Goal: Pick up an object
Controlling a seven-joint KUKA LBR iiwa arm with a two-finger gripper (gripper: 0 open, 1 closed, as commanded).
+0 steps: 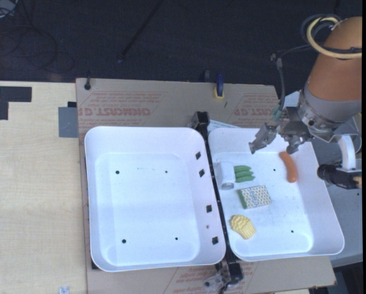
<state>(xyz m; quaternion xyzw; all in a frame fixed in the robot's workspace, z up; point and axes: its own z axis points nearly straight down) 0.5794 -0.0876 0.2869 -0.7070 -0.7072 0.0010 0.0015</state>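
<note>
Carrot (288,166) just below spread fingers (260,141), apart, right bin (317,225)

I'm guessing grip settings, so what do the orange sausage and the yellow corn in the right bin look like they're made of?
The sausage looks like smooth moulded plastic or rubber: even orange colour, rounded ends. The corn looks like the same toy material, matte yellow with a bumpy kernel pattern. The picture is too small to tell hard from soft.
</note>
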